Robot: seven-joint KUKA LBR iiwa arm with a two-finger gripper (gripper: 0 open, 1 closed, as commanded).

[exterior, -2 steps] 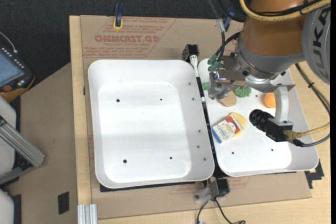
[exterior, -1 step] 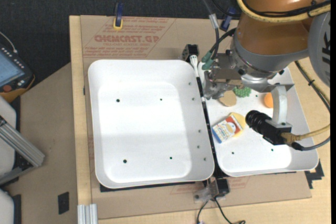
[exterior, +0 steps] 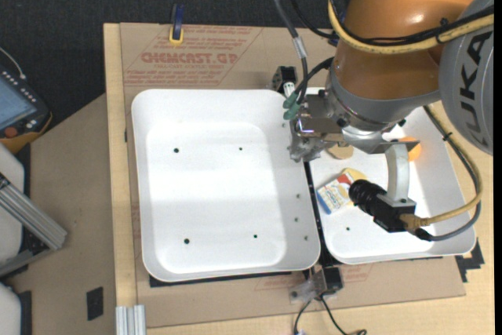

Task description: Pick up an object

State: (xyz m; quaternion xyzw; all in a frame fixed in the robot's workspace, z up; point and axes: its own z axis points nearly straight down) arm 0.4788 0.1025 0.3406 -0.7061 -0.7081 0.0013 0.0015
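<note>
Camera view looks down on two shallow white bins sitting side by side on a brown cardboard sheet printed with red lettering. I take the right bin [exterior: 392,247] as my landmark. The grey arm [exterior: 400,20], with its big orange band, hangs over the far half of that bin and covers much of it. Its gripper [exterior: 307,139] sits low at the bin's left edge, right by the seam where the two bins meet. The wrist hardware hides the tips, so whether they are spread or pressed together I cannot tell, and nothing is visibly caught there.

Inside the right bin, near its left wall and just below the gripper, lies a small flat packet [exterior: 335,196], white with blue and red print and a bit of yellow at its upper corner. It rests tilted on the bin floor, apart from the gripper. Just to its right a black cable connector [exterior: 380,208] on the arm hangs over the bin, close beside the packet. Farther back toward the bin's right side a small orange piece [exterior: 411,151] peeks out from under the arm; its shape is too hidden to name.

To the left of the right bin, the left bin [exterior: 157,129] shows its white floor with four small dark dots. A blue and yellow clip [exterior: 177,26] grips the cardboard's far edge, well away from the right bin.
</note>
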